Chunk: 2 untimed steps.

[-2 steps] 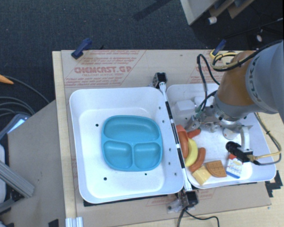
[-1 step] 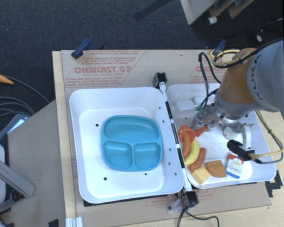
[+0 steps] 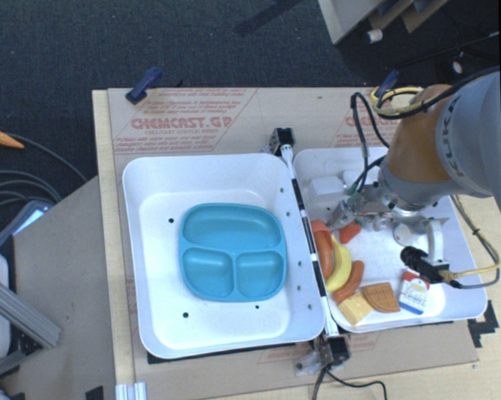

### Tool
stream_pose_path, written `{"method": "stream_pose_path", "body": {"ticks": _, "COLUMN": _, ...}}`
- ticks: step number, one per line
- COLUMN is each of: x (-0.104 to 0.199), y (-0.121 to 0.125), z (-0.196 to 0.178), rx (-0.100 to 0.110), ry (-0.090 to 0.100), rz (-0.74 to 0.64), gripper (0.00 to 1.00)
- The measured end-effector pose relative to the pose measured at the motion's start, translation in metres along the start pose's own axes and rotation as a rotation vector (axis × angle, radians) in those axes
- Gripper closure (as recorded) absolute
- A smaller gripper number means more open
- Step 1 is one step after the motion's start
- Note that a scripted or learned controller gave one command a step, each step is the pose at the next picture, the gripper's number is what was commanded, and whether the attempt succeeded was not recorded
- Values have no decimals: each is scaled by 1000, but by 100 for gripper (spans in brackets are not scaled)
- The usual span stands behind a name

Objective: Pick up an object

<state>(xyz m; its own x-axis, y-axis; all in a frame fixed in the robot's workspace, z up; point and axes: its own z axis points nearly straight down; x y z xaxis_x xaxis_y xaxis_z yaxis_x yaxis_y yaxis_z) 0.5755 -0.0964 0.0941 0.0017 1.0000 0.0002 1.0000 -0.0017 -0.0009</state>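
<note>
The right bin (image 3: 468, 310) holds a heap of toy food. A yellow banana (image 3: 341, 266) lies by the left wall between an orange-red sausage (image 3: 322, 243) and a second sausage (image 3: 349, 282). A brown toast slice (image 3: 380, 297), a yellow cheese wedge (image 3: 355, 309) and a small white, blue and red box (image 3: 414, 296) sit at the front. My gripper (image 3: 355, 213) is low inside this bin, just above a small red piece (image 3: 350, 231). Whether it touches the piece is unclear.
The left bin (image 3: 145, 240) holds a blue divided plate (image 3: 233, 251). A white block (image 3: 324, 187) lies at the back of the right bin. The arm's orange band (image 3: 413, 148) and black cables (image 3: 363, 142) hang over that bin's back right.
</note>
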Motion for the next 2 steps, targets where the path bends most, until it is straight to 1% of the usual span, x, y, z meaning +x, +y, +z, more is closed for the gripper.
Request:
{"method": "stream_pose_path", "body": {"ticks": 1, "x": 0, "y": 0, "z": -10, "rx": -1, "ry": 0, "rz": 1, "gripper": 100}}
{"method": "stream_pose_path", "body": {"ticks": 2, "x": 101, "y": -46, "z": -90, "rx": 1, "ry": 1, "rz": -3, "gripper": 100}}
